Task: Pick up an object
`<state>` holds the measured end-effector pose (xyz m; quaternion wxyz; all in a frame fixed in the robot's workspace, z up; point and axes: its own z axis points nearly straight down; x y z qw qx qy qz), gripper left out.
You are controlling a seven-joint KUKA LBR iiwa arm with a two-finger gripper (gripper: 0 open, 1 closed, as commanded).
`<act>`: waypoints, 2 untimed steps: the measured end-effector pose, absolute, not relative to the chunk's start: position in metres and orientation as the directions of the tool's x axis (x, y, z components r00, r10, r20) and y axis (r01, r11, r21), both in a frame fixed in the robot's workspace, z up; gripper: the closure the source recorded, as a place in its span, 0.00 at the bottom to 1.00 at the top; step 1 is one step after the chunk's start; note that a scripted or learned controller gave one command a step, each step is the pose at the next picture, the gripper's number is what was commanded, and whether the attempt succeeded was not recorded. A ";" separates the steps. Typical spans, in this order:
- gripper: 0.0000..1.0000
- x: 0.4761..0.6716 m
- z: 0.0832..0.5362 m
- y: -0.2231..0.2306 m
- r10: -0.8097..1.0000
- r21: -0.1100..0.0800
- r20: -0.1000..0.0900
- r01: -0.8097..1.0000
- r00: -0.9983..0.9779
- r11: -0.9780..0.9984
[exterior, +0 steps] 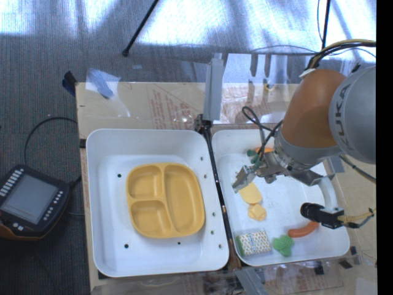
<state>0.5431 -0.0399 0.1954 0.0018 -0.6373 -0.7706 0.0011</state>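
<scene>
Two shallow white bins sit side by side on the bench. The left bin [104,165] holds one thing, a yellow divided tray [164,200] with three compartments, lying flat near the bin's middle and turned a little askew to the bin's walls.

The right bin [334,241] holds several small items. A pale yellow flat piece [250,193] lies toward the bin's left wall, and a smaller yellow lump [257,212] sits just beside it toward the near edge. A white and green patterned block [253,243] rests in the near left corner, with a green lumpy toy [282,245] just to its right. An orange-red sausage-shaped object [303,230] lies close to the near edge, its long axis tilted slightly, the right end a little higher in the view; it is smooth, slim and rounded at both ends. Something small, orange and green [260,152], peeks out near the far edge, partly hidden by the arm.

The gripper [244,178] hangs over the left part of the right bin, just above the pale yellow flat piece, its fingers slightly apart with nothing between them.
</scene>
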 end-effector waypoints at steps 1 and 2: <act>0.00 0.509 0.087 -0.086 0.994 -0.016 0.004 0.994 -0.108 0.108; 0.00 0.539 0.086 -0.085 0.998 -0.005 0.002 0.998 -0.068 0.068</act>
